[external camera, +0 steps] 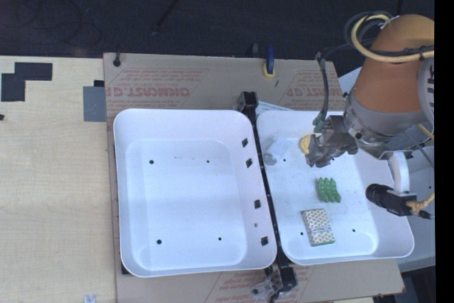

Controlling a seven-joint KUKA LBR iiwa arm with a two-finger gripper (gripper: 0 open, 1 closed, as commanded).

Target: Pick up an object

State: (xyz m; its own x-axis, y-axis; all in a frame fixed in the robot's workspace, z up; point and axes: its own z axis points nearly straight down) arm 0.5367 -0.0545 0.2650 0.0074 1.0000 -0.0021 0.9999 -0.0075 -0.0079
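Note:
My gripper (317, 155) hangs over the upper middle of the right bin (369, 245), under the grey and orange arm that comes in from the right. A small yellow object (304, 145) lies just to its left, touching or nearly touching the fingers. Below the gripper sits a green ridged object (328, 189), apart from it. A small patterned flat card-like box (318, 226) lies nearer the bin's front. Nothing shows between the fingers.
The left bin (142, 152) lies beside the right one, joined by a black clip strip (257, 174). A black cylindrical part (386, 198) juts over the right bin's right rim. Both bins rest on a cardboard sheet (177, 81).

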